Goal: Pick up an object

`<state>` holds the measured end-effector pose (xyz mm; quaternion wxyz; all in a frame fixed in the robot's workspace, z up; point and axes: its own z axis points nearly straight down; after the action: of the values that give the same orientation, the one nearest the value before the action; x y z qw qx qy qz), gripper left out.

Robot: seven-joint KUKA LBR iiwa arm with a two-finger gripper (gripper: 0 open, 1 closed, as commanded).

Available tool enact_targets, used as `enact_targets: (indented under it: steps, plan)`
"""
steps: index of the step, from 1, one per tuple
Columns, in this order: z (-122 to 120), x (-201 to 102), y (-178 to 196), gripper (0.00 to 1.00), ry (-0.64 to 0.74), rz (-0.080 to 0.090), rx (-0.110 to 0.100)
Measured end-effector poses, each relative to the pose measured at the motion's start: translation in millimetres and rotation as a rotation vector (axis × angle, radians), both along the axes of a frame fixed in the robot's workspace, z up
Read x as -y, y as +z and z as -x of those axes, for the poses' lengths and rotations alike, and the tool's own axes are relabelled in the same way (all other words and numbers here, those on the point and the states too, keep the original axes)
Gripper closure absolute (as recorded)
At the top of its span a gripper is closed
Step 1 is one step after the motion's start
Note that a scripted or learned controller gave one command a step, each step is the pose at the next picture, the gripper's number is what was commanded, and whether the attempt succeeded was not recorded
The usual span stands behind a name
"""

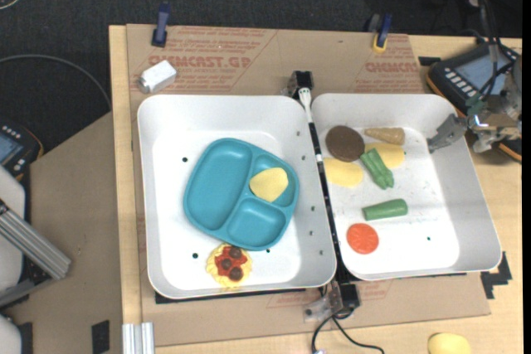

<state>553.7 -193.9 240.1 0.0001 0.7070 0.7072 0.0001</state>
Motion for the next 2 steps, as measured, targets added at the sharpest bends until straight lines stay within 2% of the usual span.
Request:
enact_targets:
  steps: [1, 2]
  plan:
    - [78.0, 33.1, 47.2, 0.0, -0.007, 0.001, 0.0]
    - [73.7, 30.3, 55.0, 1.0, 0.0, 0.001, 0.002]
